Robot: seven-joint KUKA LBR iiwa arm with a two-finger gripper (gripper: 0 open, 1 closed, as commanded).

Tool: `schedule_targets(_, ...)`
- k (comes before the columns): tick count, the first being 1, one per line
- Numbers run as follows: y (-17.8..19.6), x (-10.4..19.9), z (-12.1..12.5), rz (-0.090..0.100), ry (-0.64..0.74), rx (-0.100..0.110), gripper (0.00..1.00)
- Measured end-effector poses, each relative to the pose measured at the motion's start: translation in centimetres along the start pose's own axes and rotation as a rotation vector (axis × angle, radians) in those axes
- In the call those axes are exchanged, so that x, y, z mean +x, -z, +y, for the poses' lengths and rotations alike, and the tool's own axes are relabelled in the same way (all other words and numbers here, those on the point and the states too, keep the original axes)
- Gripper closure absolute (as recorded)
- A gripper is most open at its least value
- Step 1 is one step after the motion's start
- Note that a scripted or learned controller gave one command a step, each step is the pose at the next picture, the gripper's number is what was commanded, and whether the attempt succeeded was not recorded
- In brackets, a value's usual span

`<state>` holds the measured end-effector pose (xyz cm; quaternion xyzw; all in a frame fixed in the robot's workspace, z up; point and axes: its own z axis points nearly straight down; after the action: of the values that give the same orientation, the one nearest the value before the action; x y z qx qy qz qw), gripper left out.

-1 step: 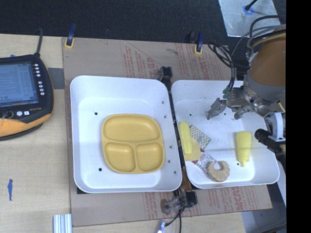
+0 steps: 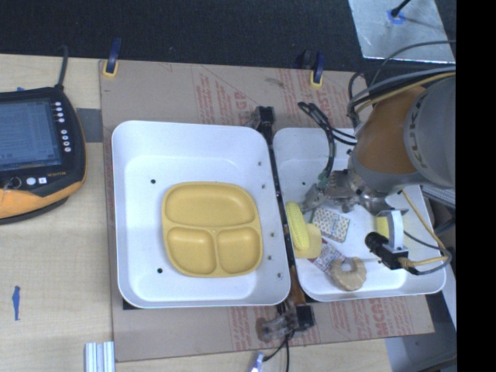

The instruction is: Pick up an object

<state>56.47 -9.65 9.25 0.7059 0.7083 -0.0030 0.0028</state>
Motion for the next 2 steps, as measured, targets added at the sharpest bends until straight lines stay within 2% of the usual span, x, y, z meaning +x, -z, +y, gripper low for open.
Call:
schedule_targets(1,0.0,-2.8,8.9,0.008,0.001,0.001,0.00)
schedule_targets(2,8.9,-11.9,5.6,0.005,-0.002,-0.001,0.00)
